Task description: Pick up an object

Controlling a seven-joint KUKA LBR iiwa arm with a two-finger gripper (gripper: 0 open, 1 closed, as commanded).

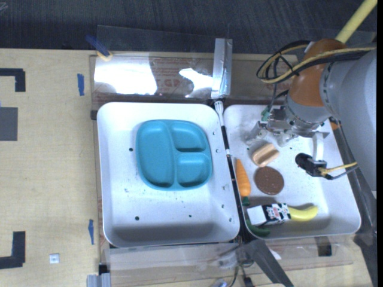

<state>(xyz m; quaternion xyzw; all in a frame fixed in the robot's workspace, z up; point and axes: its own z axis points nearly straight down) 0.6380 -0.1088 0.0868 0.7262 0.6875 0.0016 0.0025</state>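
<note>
— So, where does the gripper (272,130) sit?

— Over the far part of the right bin (344,220), hanging from the grey arm (353,94). Whether it is wide or narrow, one cannot tell; nothing shows between its tips.

— And the things to pick?

— A tan bread roll (265,154) lies just below the gripper. A brown disc (269,180) sits beyond that, an orange carrot (242,178) to its left, and a banana (302,213) well below, beside a small black-and-white packet (272,213).

— The other bin?

— The left bin (114,220) holds a blue divided tray (175,154), well apart from the gripper.
</note>
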